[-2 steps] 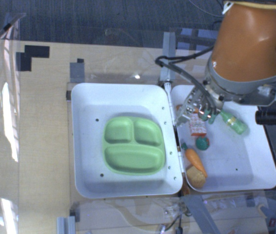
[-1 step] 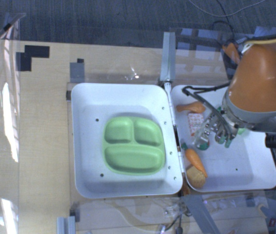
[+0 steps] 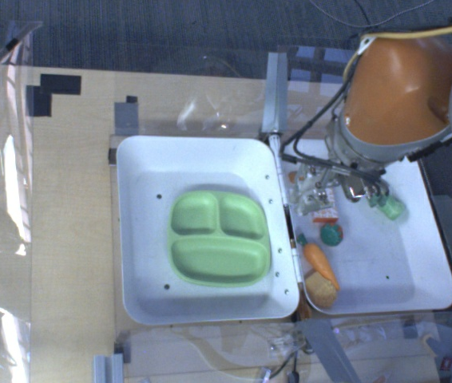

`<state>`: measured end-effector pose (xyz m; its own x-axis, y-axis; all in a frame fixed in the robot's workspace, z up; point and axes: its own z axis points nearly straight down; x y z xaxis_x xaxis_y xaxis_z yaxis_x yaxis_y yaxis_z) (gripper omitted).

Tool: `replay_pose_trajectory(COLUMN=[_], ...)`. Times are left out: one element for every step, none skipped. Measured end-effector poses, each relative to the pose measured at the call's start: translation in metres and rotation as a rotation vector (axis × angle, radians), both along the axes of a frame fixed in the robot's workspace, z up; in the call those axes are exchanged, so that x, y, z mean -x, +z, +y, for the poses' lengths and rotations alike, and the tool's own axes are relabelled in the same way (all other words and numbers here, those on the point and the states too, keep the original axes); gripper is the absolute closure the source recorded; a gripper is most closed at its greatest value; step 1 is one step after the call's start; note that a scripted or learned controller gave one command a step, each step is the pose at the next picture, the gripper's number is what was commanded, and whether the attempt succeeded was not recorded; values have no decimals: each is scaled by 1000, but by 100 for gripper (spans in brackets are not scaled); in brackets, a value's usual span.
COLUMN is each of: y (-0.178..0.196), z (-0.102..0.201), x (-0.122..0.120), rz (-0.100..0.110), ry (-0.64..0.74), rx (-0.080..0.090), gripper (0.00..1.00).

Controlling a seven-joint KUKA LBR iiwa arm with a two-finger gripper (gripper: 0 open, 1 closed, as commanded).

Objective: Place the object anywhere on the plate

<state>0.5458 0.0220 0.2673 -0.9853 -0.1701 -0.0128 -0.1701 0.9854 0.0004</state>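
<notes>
- The arm [image 3: 402, 86] reaches in from the right, its orange band large over the upper part of the right bin [image 3: 418, 286].
- The gripper [image 3: 346, 183] hangs below the band, over the upper left part of the right bin, near the wall shared with the left bin [image 3: 138, 214].
- Its metal parts are a small tangle of grey and chrome; whether the claw is spread or closed cannot be told, and no item shows between its parts.
- A pale green object [image 3: 389, 207] lies just beside the gripper on its lower right; contact between the two cannot be made out.
- A small clear or white item with an orange-red edge [image 3: 320, 207] lies just under the gripper, by the left wall of the right bin.
- A round dark green piece with a red part [image 3: 331, 234] lies a little below that.
- A toy carrot [image 3: 320, 263] lies slanted in the lower left corner of the right bin, touching a tan, bread-like piece [image 3: 322, 290] below it.
- The light green plate [image 3: 220, 237], split into three compartments, sits in the middle of the left bin, well apart from all these items.
- The bins rest on a pale wooden bench [image 3: 66, 238].
</notes>
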Motion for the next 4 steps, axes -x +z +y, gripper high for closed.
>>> replay_pose_trajectory(y=[-30, -74, 20, -9], z=[-95, -88, -123, -105], x=[13, 46, 47, 39], rz=[4, 5, -4, -2], ry=[36, -140, 177, 708], rx=[3, 1, 6, 10], gripper=[100, 100, 100, 100])
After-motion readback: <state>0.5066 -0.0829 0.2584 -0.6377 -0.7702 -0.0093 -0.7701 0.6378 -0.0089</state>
